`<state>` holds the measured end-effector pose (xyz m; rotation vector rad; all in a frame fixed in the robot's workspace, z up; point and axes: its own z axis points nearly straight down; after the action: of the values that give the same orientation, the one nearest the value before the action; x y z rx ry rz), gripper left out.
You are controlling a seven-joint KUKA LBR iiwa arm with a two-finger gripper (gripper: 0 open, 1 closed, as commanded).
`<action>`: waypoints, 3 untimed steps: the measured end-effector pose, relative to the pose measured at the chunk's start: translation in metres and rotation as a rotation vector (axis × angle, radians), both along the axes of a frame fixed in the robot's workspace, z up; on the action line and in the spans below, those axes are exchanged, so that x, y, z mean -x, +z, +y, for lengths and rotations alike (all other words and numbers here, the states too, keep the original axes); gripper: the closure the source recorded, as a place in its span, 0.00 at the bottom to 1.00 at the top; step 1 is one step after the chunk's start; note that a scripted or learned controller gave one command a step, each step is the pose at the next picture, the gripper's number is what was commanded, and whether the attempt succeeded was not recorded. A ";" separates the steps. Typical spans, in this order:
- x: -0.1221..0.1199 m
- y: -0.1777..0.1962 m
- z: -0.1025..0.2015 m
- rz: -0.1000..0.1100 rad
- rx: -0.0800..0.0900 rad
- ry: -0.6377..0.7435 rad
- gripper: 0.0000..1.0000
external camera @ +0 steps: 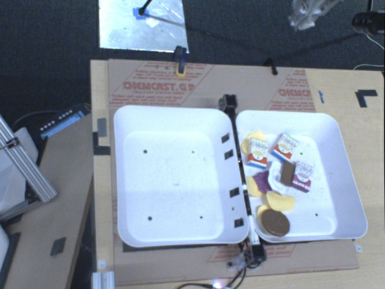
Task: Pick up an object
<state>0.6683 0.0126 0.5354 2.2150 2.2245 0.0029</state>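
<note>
The right bin (337, 161) holds several small items bunched on its left side. Among them are a round brown disc (275, 223) near the front and a yellow chip (280, 202) just behind it. A purple piece (262, 179) and a dark brown bar (287, 172) lie mid-pile beside a white and maroon packet (304, 175). Two small red, white and blue cartons (257, 150) (286, 146) sit at the back of the pile. My gripper (304, 14) hangs blurred high above the bench, beyond the right bin's far edge and well away from every item.
The left bin (174, 179) adjoins the right one along a black hinge strip (237, 161). A shiny metal plate (142, 15) lies on the dark floor at the back. A yellow and blue clamp (180, 62) grips the board's far edge. An aluminium frame (24, 167) stands at left.
</note>
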 end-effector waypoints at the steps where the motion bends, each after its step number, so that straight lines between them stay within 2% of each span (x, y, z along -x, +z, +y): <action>1: 0.006 0.000 0.012 0.000 0.000 0.000 1.00; 3: 0.000 0.000 0.039 -0.001 0.000 -0.001 1.00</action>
<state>0.6683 0.0512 0.5355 2.2154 2.2237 0.0036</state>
